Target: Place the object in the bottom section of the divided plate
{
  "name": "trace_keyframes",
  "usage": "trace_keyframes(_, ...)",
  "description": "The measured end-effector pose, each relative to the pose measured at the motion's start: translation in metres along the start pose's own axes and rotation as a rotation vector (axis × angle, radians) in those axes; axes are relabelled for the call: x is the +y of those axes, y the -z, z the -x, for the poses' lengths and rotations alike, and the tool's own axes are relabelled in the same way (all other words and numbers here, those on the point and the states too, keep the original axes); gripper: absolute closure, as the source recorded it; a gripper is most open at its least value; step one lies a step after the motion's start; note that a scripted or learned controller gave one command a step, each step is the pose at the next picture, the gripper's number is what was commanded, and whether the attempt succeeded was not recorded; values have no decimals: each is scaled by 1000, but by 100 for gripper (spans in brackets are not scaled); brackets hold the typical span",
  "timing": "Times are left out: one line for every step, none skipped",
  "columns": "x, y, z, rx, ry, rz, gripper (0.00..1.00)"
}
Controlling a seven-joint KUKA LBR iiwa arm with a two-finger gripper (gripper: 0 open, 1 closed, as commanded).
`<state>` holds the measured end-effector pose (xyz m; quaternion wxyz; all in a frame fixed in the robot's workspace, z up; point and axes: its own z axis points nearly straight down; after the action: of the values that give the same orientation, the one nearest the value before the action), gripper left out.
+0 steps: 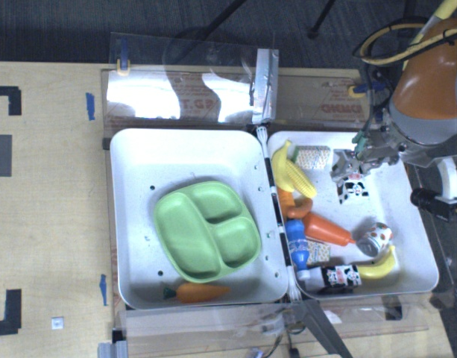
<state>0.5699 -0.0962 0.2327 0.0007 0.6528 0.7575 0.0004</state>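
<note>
Jaws state can't tell; gripper (356,160) hangs over right bin (414,200), just above a small black-and-white object (353,190) on its floor. Prob light, stiff, small: pinch across middle. Divided plate (206,230) sits in left bin (135,200).

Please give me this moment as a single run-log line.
pincer: over right bin, upper part | plate: left bin, nothing in its sections | carrot: below plate
</note>
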Motion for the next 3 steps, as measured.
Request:
trace_keyframes(-8, -49, -62, 1, -78, -4, 100)
trace_keyframes(-42, -48, -142, 2, -155, -5, 100)
trace_keyframes(-27, -39, -212, -1, -374, -2, 100)
